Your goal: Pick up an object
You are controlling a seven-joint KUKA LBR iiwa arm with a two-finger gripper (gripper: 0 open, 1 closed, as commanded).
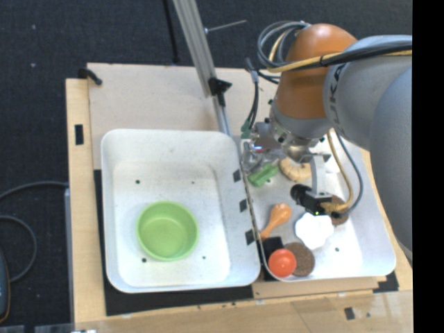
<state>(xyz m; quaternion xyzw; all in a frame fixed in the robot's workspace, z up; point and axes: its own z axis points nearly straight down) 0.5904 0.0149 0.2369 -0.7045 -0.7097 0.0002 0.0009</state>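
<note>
Jaws are hovering beside the green piece, grip unreadable; you're judging it light, pinch mid-length

Grey arm with its orange band at one o'clock. Both bins white: the left bin holds a lime green bowl at seven o'clock. In the right bin, a green piece at centre, a tan object beside it, an orange pin-shaped toy, a white lump, a red ball and a speckled brown disc at five o'clock. Bench pale beige, floor black.
</note>
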